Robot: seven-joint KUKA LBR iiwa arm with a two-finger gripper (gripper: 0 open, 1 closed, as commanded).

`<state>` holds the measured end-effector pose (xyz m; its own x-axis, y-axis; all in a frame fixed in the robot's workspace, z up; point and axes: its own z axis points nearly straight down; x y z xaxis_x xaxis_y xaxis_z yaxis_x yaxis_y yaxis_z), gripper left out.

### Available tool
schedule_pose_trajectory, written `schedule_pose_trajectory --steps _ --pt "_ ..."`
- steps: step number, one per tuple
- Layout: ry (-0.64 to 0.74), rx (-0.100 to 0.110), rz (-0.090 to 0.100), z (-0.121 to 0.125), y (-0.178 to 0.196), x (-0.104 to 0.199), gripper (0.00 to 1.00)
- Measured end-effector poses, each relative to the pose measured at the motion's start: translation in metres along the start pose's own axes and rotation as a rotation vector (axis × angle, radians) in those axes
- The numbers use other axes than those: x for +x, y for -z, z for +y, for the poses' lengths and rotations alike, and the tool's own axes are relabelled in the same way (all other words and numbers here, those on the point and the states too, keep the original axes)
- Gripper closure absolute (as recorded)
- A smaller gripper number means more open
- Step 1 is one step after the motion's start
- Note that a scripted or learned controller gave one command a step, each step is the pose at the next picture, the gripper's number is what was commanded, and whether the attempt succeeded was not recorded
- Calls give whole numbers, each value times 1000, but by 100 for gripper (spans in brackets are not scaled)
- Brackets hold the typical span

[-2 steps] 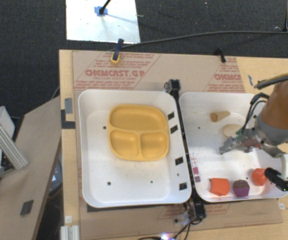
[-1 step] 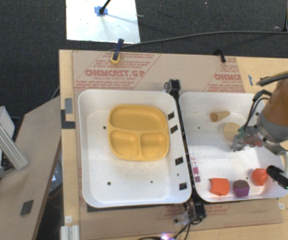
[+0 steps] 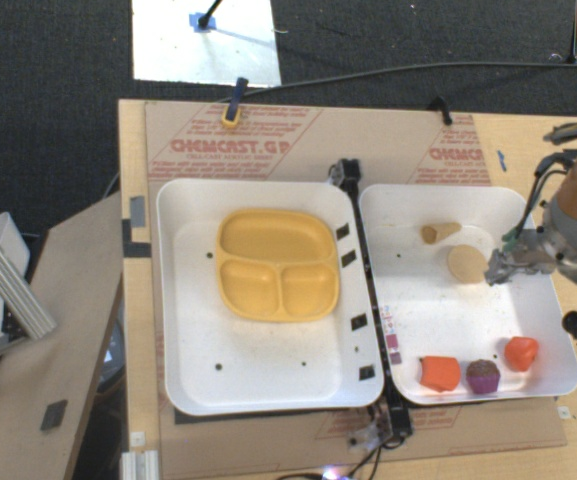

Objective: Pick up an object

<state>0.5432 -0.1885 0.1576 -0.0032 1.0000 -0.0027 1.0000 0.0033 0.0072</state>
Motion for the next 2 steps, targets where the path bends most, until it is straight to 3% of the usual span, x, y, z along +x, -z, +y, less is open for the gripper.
schedule_pose_trajectory --steps 2 --pt "2 -1 0 9 118 -1 100"
